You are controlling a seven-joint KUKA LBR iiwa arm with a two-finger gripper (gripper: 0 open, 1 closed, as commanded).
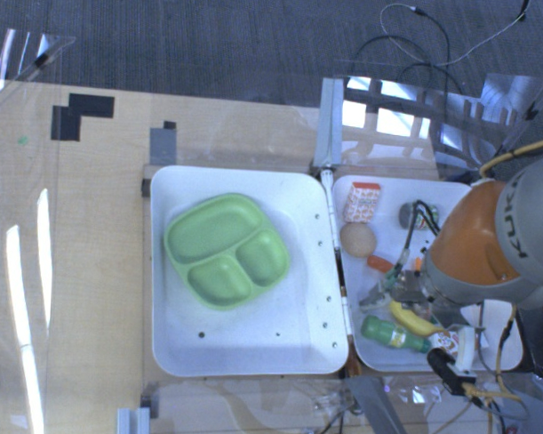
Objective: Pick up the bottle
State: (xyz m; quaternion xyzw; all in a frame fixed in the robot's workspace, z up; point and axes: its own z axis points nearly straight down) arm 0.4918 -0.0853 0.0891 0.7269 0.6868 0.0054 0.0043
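I am hanging my gripper [386, 291] over the right bin [379, 190] — whether it is apart or together I cannot tell — with the green bottle [394, 334] lying at five o'clock, long axis nine-to-three.

Green bottle [394, 332] beside yellow banana [411, 318]; light green divided plate [226, 249] in white bin [187, 351]; pale wooden worktop [83, 276].

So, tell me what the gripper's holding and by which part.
Cannot be told: the gripper sits above the green bottle and banana, its grip hidden.
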